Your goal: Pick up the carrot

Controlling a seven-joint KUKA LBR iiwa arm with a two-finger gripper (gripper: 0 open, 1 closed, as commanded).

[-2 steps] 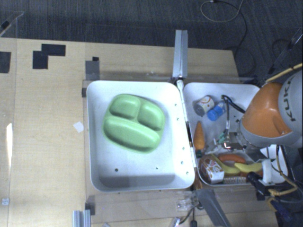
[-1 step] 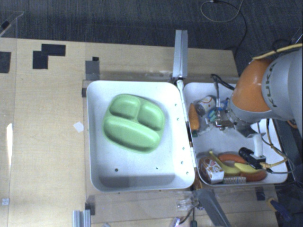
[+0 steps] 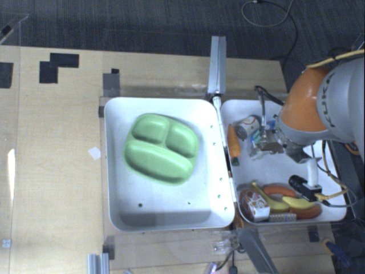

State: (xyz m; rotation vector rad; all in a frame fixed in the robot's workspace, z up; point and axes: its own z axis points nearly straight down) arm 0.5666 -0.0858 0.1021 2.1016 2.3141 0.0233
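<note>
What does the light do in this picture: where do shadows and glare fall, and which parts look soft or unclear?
Camera view: soft overhead light; a grey shadow pools along the left bin's near wall; the green plate shows mild sheen, no harsh glare; the gripper area is small and blurry beside the carrot; the right bin's floor looks bright, slightly washed out.

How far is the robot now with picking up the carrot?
Done: the arm has reached into the right bin, with the gripper low beside the carrot. In hand: nothing visibly; the carrot lies against the bin's left wall, apart from the gripper. Left: closing on it and lifting. The green divided plate sits in the left bin.
</note>
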